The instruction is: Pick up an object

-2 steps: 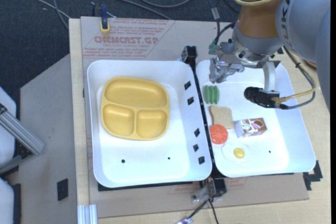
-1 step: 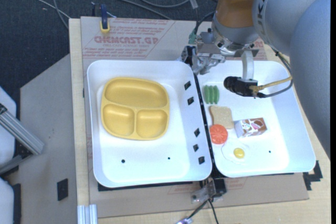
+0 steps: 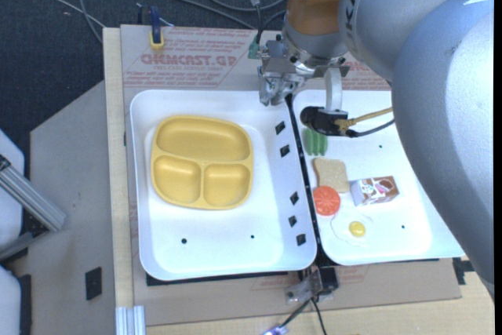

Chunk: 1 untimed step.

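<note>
The objects for picking are gathered in the right bin [image 3: 392,243], close against the dividing rim [image 3: 302,169] between the two bins. Taking that rim as landmark: a green piece [image 3: 314,142] is seen just beside it, a slice of toast [image 3: 332,173] below that, a red tomato slice [image 3: 327,201] touching the toast's lower edge, and a fried egg [image 3: 354,230] lower still. A brown-and-white packet [image 3: 375,190] is set further from the rim, with bare bin floor left around it. Across the rim, a yellow divided plate [image 3: 202,161] is placed in the left bin [image 3: 212,255], with open floor kept between plate and rim. The gripper [image 3: 274,92] is held over the rim's top end; how wide its tool stands cannot be told.
</note>
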Tool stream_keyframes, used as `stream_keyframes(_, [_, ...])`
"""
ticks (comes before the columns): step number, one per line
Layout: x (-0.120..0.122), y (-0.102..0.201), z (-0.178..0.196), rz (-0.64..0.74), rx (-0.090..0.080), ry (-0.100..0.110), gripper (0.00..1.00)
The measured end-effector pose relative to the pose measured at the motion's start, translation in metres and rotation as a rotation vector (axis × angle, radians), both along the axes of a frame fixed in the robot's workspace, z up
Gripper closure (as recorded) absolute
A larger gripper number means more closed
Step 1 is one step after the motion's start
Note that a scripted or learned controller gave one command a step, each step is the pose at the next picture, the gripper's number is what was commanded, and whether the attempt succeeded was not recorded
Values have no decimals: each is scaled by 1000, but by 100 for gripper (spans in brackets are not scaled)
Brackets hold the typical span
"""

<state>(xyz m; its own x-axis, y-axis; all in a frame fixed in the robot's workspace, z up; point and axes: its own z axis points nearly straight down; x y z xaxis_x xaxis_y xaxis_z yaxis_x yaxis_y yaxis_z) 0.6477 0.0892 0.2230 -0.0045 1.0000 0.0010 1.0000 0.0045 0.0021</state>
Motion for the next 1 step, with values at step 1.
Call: stream_keyframes(1, [-12, -4, 4, -6, -1, 5, 100])
